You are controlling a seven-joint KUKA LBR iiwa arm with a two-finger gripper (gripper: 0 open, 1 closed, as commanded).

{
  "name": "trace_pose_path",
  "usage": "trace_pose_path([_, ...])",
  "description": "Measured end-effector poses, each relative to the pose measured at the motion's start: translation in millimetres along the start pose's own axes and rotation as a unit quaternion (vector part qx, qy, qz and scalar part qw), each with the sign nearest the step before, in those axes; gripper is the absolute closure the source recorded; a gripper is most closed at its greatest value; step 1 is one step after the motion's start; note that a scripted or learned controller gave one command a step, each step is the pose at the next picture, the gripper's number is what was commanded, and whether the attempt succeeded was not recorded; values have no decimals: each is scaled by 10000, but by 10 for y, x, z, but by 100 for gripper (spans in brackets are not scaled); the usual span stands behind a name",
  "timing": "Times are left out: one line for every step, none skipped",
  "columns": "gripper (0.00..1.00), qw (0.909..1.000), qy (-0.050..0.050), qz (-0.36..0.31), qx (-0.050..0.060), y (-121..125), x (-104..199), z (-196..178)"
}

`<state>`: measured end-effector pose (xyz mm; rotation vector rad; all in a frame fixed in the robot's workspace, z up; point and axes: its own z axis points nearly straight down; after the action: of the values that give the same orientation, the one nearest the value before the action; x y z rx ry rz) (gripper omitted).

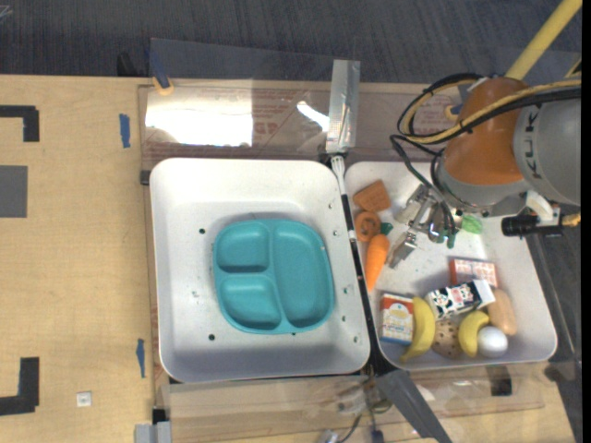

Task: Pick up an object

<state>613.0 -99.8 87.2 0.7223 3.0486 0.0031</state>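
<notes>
A pale wooden bench [65, 275] marked with black tape corners and blue tape strips carries two shallow white bins side by side, dark floor beyond it. Nearest the camera, along the front wall of the right bin [545, 330], lies a cluster of toy groceries: a small carton with an orange picture [396, 318], a yellow banana [422, 326], a black-and-white cow-print carton [462, 297], a brown speckled piece [447, 338], a second yellow piece [471, 332] touching a white egg [492, 341], and a tan oval piece [502, 312]. Just behind them lies a small red-and-white box [473, 270]. An orange carrot [375, 258] lies along the bin's left wall, with a brown wedge [372, 196] farther back. The left bin [175, 340] holds a teal divided plate [274, 274], lying flat at its middle. Over the right bin's middle, the grey arm with its orange band [480, 141] reaches in from the right, its tool [414, 233] hanging just beside the carrot, metal fingers [404, 247] spread apart and gripping nothing. A green piece [471, 223] shows under the wrist. At the far edge stands a clear plastic sheet [240, 113].
</notes>
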Motion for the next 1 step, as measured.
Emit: trace_pose_path([0,10000,0,0,0,-1,0,0])
